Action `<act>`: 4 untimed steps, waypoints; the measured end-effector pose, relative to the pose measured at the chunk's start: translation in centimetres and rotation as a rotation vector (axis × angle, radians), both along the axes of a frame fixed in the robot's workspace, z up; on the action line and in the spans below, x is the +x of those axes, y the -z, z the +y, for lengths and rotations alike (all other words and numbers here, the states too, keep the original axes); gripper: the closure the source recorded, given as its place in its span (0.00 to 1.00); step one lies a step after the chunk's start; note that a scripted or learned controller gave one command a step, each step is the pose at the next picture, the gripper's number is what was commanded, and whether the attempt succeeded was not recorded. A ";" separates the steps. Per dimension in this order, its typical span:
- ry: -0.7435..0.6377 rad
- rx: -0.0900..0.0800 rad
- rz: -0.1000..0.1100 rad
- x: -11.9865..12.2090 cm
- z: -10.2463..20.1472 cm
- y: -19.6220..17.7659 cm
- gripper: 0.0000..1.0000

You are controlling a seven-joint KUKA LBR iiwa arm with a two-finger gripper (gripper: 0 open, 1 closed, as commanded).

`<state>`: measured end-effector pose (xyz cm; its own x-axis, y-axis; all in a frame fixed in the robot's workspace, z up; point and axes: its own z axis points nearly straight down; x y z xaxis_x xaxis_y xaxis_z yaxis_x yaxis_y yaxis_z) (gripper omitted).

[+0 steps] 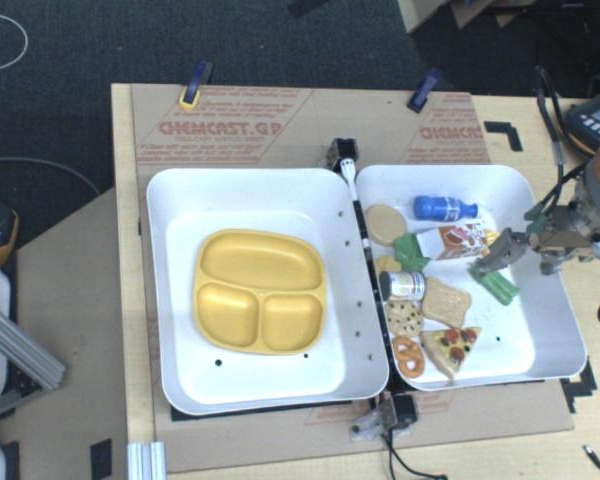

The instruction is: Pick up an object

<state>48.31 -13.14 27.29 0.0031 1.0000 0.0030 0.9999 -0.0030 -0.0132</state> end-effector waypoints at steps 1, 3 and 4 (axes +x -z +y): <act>-0.003 -0.002 -0.012 0.2 0.0 -0.5 0.00; -0.003 0.000 -0.007 1.3 -0.4 10.2 0.00; -0.002 0.000 -0.006 0.9 -1.0 14.8 0.00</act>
<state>49.25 -14.10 12.51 0.0009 1.0000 0.0027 1.0000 -0.0009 -0.0068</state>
